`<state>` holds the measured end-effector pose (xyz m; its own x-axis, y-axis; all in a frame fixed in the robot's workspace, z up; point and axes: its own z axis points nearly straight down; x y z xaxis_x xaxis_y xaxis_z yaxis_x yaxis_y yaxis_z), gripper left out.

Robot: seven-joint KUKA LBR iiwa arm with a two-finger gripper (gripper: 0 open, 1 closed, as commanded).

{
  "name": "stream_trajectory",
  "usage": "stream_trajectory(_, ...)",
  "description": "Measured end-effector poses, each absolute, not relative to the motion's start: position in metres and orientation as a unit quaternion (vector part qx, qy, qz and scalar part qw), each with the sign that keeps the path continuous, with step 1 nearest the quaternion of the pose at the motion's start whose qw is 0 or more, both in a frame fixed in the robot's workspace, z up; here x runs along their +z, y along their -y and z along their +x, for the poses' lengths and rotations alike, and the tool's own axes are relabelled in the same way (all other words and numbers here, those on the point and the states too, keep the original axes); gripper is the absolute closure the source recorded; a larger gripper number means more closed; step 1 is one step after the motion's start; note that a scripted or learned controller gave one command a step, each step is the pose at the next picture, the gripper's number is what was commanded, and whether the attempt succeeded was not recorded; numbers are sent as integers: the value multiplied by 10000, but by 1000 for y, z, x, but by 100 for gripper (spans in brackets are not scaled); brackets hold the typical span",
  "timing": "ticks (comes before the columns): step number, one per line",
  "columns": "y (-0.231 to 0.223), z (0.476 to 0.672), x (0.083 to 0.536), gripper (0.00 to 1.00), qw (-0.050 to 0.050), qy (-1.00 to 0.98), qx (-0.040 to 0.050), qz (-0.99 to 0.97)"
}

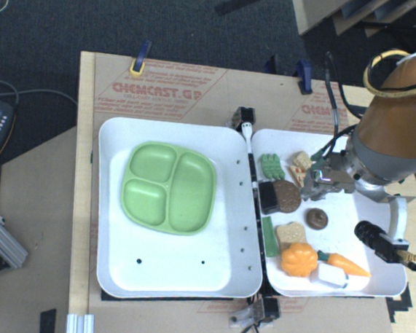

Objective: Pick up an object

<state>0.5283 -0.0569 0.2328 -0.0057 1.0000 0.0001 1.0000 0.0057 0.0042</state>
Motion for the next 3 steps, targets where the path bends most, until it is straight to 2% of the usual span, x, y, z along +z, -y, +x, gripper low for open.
stream_trajectory(1,11,552,221,100,12,-7088,11,7054)
stream_trajectory(2,-26,584,234,100,16,-7090,21,7052)
stream_trajectory(3,-41,607,229,100,12,-7081,12,7061)
